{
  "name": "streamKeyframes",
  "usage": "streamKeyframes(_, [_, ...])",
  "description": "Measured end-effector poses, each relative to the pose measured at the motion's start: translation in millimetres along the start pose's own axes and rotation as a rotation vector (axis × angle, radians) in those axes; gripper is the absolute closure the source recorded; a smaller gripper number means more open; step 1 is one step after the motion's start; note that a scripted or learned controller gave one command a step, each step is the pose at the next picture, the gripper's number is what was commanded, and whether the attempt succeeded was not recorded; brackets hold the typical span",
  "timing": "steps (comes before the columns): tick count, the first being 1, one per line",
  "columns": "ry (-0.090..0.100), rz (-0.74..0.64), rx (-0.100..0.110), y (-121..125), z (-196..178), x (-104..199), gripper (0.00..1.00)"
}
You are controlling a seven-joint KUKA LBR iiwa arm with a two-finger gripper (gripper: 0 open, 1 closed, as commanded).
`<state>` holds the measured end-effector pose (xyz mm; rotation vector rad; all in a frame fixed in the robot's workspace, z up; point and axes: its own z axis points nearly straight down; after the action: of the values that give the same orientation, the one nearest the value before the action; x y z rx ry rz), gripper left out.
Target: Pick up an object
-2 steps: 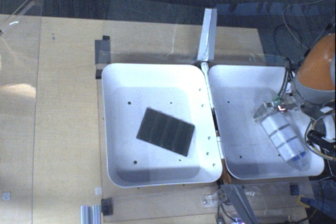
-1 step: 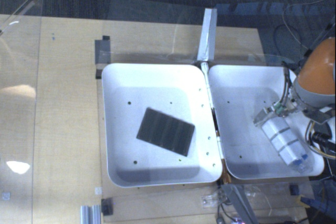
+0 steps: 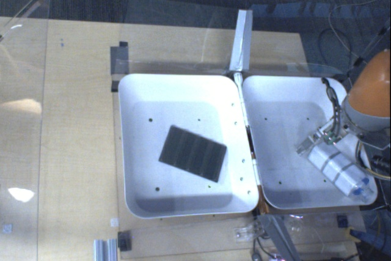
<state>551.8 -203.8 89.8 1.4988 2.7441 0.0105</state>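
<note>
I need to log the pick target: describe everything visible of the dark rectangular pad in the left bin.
The dark pad is a flat, charcoal-grey rectangle with faint parallel ridges across its face, matte like foam or rubber. It lies flat on the floor of the left bin, near the middle, turned at a slant to the walls. Nothing touches it but the bin floor.

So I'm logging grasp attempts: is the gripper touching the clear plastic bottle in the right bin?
Cannot tell. In the camera view the gripper overlaps the upper end of the clear plastic bottle, with neither contact nor gap showing plainly.
</note>
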Motion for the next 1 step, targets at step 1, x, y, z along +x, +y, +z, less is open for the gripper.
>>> streamKeyframes(1, [-0.001,-0.048,0.0,-3.1,-0.2,2.3,0.0])
